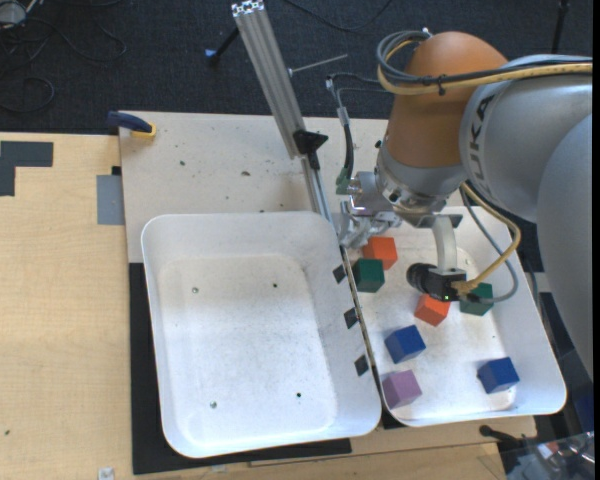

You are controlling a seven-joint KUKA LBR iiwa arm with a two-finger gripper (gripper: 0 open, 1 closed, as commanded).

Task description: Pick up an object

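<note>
With its hold unreadable from here, the gripper (365, 230) should descend squarely over the orange cube (382, 250), avoiding the green cube (369, 275) just beside it.

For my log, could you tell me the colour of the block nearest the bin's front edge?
Purple block, clearest in the camera view.

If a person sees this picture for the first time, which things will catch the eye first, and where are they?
The big grey arm with its orange band comes first: it reaches in from the right and bends over the right bin. Its pincer hangs at that bin's upper left, close to an orange cube and a green cube. Below, blue cubes and a purple one lie scattered.
</note>
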